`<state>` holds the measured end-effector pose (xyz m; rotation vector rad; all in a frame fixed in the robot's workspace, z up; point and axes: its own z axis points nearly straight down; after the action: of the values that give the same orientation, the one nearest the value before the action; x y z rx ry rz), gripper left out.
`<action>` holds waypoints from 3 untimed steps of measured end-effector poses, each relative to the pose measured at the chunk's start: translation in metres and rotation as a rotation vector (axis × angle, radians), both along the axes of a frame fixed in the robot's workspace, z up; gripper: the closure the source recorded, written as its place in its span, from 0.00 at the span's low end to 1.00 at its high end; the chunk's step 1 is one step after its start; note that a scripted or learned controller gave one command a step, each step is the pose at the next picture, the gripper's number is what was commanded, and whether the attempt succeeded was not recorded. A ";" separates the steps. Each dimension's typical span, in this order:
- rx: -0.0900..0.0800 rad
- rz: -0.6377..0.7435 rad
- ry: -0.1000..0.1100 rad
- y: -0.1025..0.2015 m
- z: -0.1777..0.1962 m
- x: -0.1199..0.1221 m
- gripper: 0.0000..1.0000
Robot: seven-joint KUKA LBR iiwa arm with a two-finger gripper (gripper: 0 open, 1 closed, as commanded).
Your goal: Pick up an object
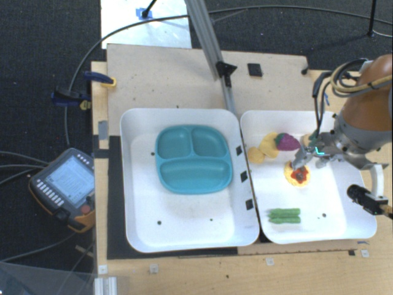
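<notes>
So there are 2 white bins side by side on the bench. The left bin [141, 220] has a teal divided plate [194, 159] with 3 compartments sitting in its upper middle, nothing on the plate that I can see. The right bin [344, 226] is where all the small stuff is.

In the right bin there's a little cluster near the top left: a yellow piece [268, 144] with a smaller yellow bit [255, 156] just beside it on the left, and a purple/magenta object [287, 142] touching the yellow piece on its right. A bit lower and to the right sits a small round yellow thing with a red top [298, 176]. Down near the bottom of the bin, well apart from the rest, a green bean-like item [284, 216] lies flat.

The arm comes in from the right, orange band up top, and the gripper [303, 163] is down over the bin, right at the upper edge of the round yellow and red item. It looks like it's touching or just above it, but honestly I can't tell if it's open, closed or has anything pinched, too small and blurry.

A teach pendant [64, 186] sits off the bench on the left, and a blue and yellow clamp [98, 78] grips the board's left edge.
</notes>
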<state>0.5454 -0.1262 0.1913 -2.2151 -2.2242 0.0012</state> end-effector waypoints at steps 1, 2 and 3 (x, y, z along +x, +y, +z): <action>-0.001 0.000 -0.003 0.000 0.001 0.001 0.00; -0.001 -0.002 -0.002 0.004 -0.042 -0.004 0.00; -0.001 -0.003 -0.002 0.004 -0.083 -0.006 0.00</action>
<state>0.5393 -0.1221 0.1083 -2.2199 -2.2229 0.0000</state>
